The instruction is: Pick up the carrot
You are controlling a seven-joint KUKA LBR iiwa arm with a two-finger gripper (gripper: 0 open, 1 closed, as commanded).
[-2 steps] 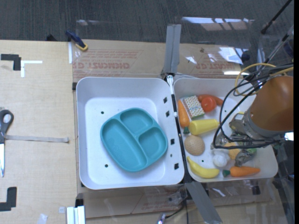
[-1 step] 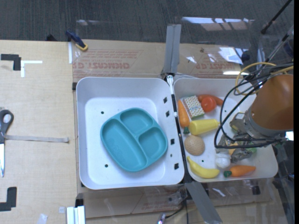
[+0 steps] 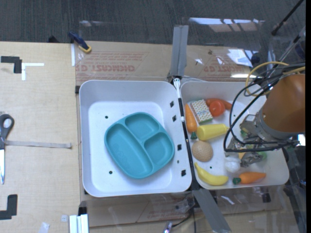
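Carrot (image 3: 251,177) lay at the near edge of the right bin (image 3: 278,174), just on the camera side of the gripper (image 3: 246,154), green stub pointing away from the arm's side. It lay flat and apart from its neighbours, so it looked like an easy top-down pick

Banana (image 3: 212,176) sat on the same near line, further out from the gripper towards the bin divider, close to the carrot's stub but not touching as far as I could see. A small white object (image 3: 233,165) sat between the gripper and the banana; type unclear

The gripper hung over the bin floor just behind the carrot. Wrist and cable loops covered it from above, so I couldn't tell if it was open or closed. Nothing was visibly held. My read: it was staged above the target and the pick wasn't done yet

Beyond the gripper on the divider side: a tan egg-shaped item (image 3: 202,151), then a yellow piece (image 3: 212,131), then a speckled block (image 3: 200,111) and a red-orange item (image 3: 216,107) at the far wall. A second orange piece (image 3: 190,118) lay along the divider; a possible lookalike, so a risk of picking the wrong item

Left bin (image 3: 92,144), well away from the gripper, held the blue divided plate (image 3: 139,144)
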